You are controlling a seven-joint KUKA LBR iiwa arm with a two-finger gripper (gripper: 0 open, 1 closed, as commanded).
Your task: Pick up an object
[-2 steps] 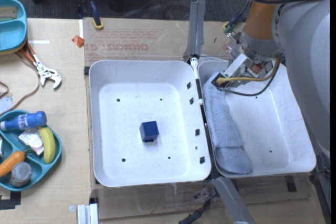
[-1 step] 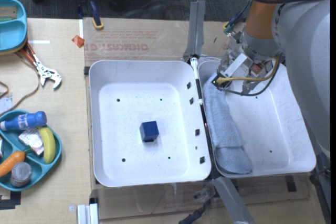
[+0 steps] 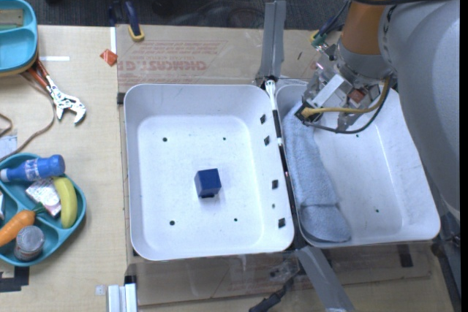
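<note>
blue cube (image 3: 208,183) | small, dark, in left bin (image 3: 146,157) | pincer (image 3: 313,104) state unclear

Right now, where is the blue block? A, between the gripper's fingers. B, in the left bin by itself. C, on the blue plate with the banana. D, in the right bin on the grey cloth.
B: the blue block sits alone on the floor of the left bin, away from its walls.

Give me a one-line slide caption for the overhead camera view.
KUKA arm's gripper over the right bin beside a grey cloth; a blue cube sits in the left bin.
</note>
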